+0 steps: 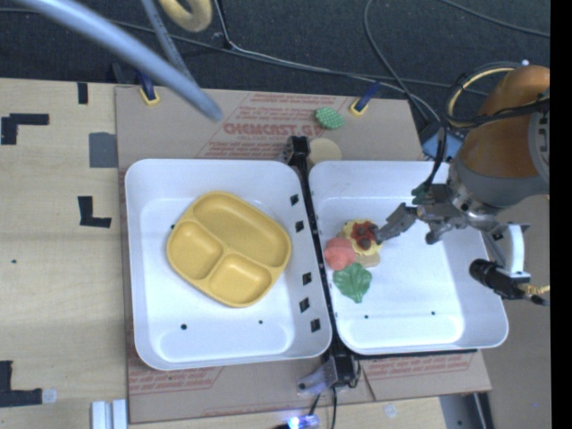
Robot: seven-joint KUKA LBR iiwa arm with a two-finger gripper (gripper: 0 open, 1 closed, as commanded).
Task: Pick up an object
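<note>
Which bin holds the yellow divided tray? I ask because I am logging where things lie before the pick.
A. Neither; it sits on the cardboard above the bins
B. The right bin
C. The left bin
C: the yellow divided tray lies flat in the left bin, while the right bin holds the small toy foods near its left wall.

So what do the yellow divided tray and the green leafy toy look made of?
Yellow three-compartment tray: apparently moulded plastic, matte, with smooth rounded ridges and an even colour. Green leafy toy: probably soft plastic or rubber, with a lumpy moulded shape; too small to be certain.
</note>
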